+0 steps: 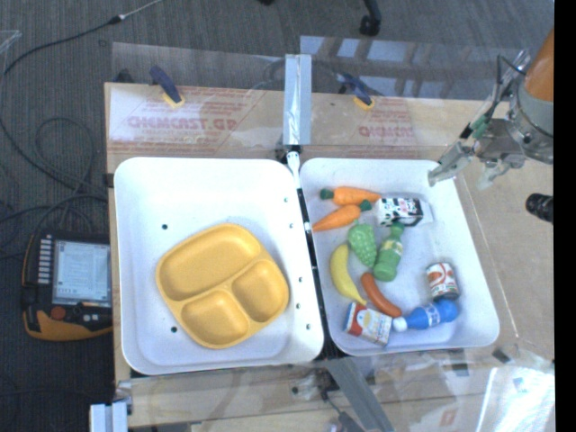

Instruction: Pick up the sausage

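The sausage (381,296), a short orange-red link, lies in the front middle of the right bin (477,268). It sits between a yellow banana (341,273) and a small red-and-white can (441,280). My gripper (465,171) hangs over the bin's far right corner, well behind and to the right of the sausage. Its fingers are open with nothing between them.
Around the sausage lie two carrots (346,205), a green bumpy fruit (363,244), a green bottle (390,257), a black-and-white carton (400,210), a blue bottle (432,316) and a red-white carton (367,323). The left bin (144,196) holds a yellow divided plate (223,283).
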`<control>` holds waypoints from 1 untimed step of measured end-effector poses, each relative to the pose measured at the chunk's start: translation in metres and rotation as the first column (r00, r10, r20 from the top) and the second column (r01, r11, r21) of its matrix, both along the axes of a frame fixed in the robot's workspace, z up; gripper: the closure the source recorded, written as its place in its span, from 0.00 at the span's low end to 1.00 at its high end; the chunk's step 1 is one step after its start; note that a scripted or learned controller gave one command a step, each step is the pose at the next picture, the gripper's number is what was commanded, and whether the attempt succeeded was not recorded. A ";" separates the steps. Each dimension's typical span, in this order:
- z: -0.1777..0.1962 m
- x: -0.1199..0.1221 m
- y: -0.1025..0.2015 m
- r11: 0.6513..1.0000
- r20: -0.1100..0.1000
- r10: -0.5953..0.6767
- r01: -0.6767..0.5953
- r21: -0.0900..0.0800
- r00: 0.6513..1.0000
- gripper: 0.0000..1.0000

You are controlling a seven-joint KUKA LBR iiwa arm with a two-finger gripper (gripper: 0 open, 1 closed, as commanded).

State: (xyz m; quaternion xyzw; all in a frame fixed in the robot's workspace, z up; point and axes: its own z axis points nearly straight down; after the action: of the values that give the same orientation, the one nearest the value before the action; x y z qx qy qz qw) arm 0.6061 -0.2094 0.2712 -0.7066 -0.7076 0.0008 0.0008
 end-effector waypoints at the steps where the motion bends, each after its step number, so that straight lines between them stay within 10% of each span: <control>1: -0.111 -0.022 0.025 0.991 0.000 0.133 -0.133 0.001 0.991 0.00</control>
State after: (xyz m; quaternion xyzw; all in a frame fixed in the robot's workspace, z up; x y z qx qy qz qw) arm 0.5840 -0.1844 0.1607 -0.6579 -0.7531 0.0007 0.0013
